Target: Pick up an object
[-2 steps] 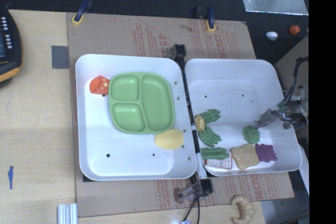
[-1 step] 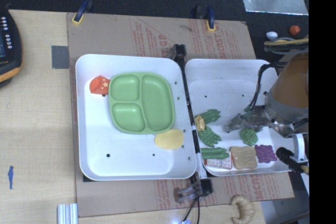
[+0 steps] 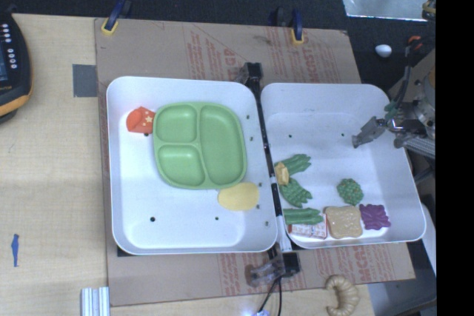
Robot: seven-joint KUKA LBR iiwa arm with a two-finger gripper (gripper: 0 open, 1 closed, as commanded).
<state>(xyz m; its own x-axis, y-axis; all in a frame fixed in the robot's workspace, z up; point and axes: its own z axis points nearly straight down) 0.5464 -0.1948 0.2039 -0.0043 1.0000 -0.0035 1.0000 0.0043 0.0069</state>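
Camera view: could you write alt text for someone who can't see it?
A robot gripper hovers at the right bin's far right side, above small toy foods clustered along its near edge. The left bin holds a green divided plate, a red toy and a yellow piece.

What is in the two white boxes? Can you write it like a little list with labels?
left bin: green divided plate, red toy, yellow toy
right bin: green veggie toys, tan bread slice, purple toy
gripper: over the right bin's upper right, holding nothing visible
outside bins: tan curled toy on the bench
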